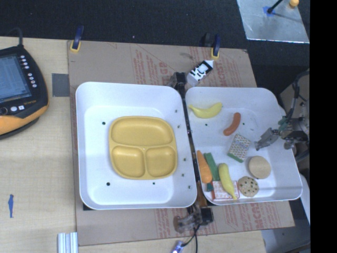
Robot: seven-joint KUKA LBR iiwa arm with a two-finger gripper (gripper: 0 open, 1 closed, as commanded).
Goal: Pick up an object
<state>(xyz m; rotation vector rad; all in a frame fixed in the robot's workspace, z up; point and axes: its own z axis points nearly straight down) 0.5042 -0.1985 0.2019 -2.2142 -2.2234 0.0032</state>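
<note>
Gripper (267,138) hovers at the frame's right edge; its opening cannot be told. Round biscuit (259,167) lies just below it in the right bin (274,101); descending centred would seat the grasp.

There are two white bins (84,141), one yellow divided plate (142,146) in the left one, and in the right one two bananas (206,110), one sausage (231,124), one carrot (203,167), one green stick (211,166), one checkered block (239,147), one round bun (259,167) and one cookie (247,186).
</note>
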